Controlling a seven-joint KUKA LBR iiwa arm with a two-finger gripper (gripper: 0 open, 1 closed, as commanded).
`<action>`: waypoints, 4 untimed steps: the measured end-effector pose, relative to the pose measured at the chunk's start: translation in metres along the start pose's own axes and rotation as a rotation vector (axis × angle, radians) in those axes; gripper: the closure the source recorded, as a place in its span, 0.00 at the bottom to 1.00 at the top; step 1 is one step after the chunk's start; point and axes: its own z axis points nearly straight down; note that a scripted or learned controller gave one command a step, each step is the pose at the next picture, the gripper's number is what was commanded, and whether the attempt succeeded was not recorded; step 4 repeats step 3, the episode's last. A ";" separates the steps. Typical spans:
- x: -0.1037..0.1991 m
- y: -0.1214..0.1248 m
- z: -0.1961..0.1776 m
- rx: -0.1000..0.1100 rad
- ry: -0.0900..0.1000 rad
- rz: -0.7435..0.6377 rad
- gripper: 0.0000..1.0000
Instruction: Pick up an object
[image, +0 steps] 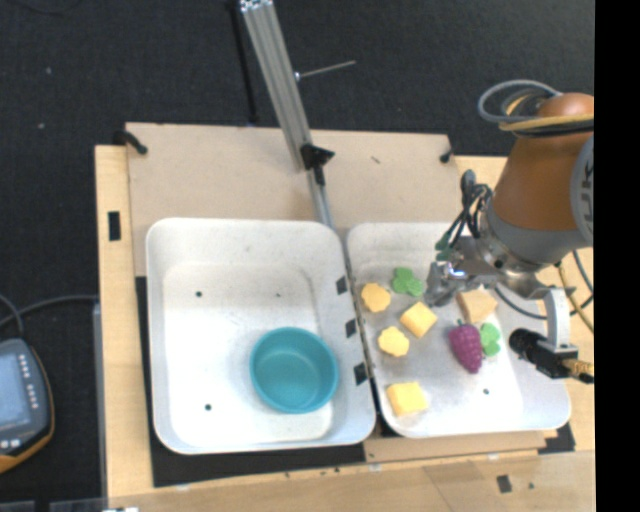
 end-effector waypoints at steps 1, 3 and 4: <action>0.044 0.031 -0.006 -0.002 0.001 -0.004 1.00; 0.138 0.081 0.022 -0.001 0.000 -0.003 1.00; 0.138 0.081 0.022 -0.001 0.000 -0.003 1.00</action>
